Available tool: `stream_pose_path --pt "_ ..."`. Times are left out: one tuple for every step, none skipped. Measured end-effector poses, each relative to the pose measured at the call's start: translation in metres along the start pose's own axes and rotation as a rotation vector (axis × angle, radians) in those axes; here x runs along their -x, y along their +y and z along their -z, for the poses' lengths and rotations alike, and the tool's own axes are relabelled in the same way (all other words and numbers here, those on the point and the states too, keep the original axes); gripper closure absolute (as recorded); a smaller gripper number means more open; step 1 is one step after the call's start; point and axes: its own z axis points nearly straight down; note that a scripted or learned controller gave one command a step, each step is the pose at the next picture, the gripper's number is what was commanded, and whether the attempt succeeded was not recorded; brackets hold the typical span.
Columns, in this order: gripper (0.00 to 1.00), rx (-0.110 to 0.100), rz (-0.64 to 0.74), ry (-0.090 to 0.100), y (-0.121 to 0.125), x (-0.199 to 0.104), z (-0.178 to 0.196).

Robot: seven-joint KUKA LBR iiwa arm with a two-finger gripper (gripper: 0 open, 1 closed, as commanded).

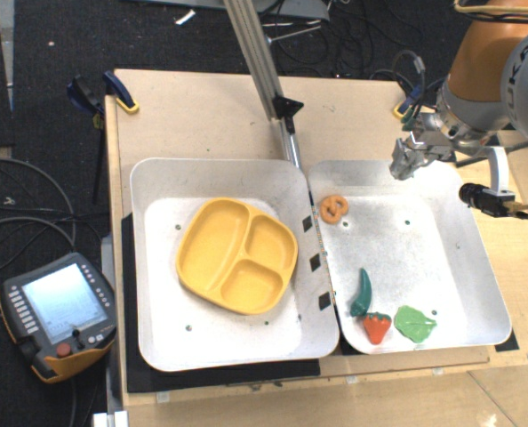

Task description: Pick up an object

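Note:
In the right bin [442, 238] lie an orange pretzel-shaped toy [333, 208] near the far left corner, a dark green pepper-like toy [362, 293], a red strawberry toy [377, 326] and a light green leaf-shaped piece [414, 324] near the front edge. A yellow divided plate [237, 254] rests in the left bin [157, 238]. My gripper [408, 162] hangs over the far edge of the right bin, well away from all the toys, with nothing visible between its fingers.
A slanted metal pole [257, 52] crosses above the bench and ends between the bins. A teach pendant [58, 314] sits off the bench at the left. Blue and yellow clamps [113, 92] grip the bench's far corners.

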Motion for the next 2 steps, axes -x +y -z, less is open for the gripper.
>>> stream_pose_path --pt "1.0 0.0 0.0 0.0 0.009 0.001 0.062" --pt "1.0 -0.009 0.005 0.003 0.006 -0.05 0.05"
